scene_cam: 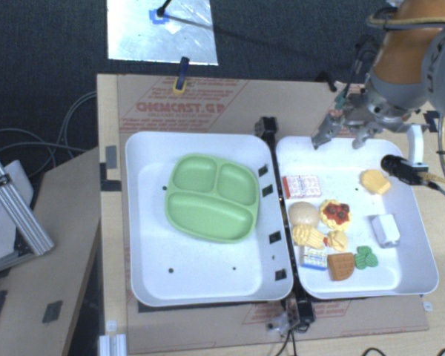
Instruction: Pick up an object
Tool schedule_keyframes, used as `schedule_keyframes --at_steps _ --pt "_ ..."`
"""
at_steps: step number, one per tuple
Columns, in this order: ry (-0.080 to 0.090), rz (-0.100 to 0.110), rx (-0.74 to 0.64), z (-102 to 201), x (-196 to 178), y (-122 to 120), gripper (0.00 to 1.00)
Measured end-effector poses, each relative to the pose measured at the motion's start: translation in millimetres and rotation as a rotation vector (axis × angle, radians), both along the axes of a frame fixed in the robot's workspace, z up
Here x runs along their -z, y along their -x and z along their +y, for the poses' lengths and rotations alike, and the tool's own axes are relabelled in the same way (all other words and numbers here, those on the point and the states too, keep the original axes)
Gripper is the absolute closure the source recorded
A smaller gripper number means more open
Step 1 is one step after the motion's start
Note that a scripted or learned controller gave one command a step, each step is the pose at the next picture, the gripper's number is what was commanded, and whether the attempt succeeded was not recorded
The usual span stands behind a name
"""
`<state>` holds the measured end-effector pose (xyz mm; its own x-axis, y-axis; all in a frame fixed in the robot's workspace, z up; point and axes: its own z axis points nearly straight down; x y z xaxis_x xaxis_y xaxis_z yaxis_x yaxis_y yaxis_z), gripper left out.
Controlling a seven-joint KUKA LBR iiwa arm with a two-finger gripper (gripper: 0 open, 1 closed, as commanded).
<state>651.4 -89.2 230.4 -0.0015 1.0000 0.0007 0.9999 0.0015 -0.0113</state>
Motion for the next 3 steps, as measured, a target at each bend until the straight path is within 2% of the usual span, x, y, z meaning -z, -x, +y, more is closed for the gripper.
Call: schedule_keyframes --at_steps 1,2,3 --pt "0.001 -0.013 -0.002 0.2 -8.5 -2.1 0.0" --pt "0.001 -0.011 0.0 2.8 52.4 -1.0 0.0" --pt "0.001 -0.013 0.001 -2.9 99.5 -9.7 0.0"
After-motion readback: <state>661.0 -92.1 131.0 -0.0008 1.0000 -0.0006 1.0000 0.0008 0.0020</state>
